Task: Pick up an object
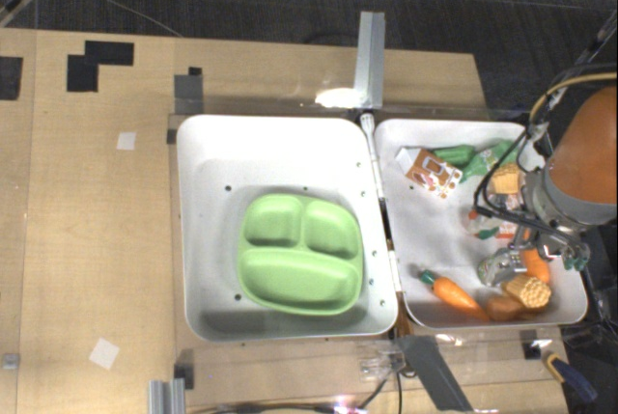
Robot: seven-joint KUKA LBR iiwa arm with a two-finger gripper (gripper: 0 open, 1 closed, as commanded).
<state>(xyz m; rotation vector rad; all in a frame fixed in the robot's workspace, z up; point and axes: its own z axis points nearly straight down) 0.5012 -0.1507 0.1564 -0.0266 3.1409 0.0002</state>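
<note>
The arm's gripper (504, 265) hangs low over the near right part of the right bin (415, 296), and its metal fingers (494, 269) are too tangled with cables and toys to tell how far they are parted or whether they hold anything. Just beside them lie an orange carrot (454, 292), a brown piece (504, 308) and a yellow waffle-like piece (534, 291); a printed packet (432, 173) lies further back. The left bin (203, 209) on the table (87, 238) holds a green divided plate (299, 252).
</note>
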